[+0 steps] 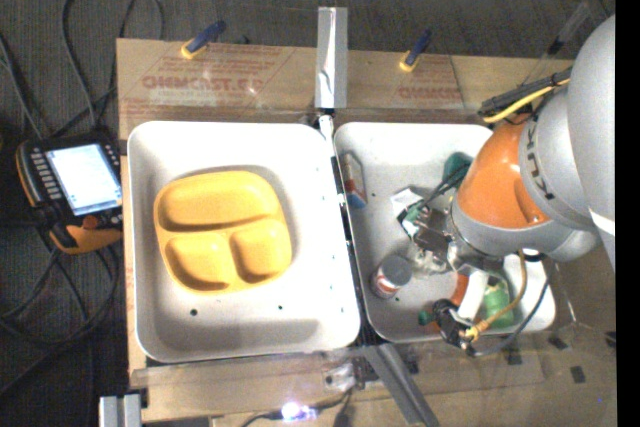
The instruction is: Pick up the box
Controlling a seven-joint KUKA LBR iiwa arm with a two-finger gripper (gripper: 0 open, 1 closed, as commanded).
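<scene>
Two shallow white plastic bins [240,140] side by side. One yellow three-compartment tray [225,228] in the left bin. Two blue-and-yellow clamps [203,39] beyond the bins. One handheld screen pendant [75,180] left of the bins.

The cardboard sheet [210,85] bears faint red lettering, too blurred to read.

Yellow divided tray [225,229] in left bin [150,315]. Arm [520,190] over right bin [385,145], end effector [432,250] down among clutter beside small grey-capped can [393,275].
</scene>
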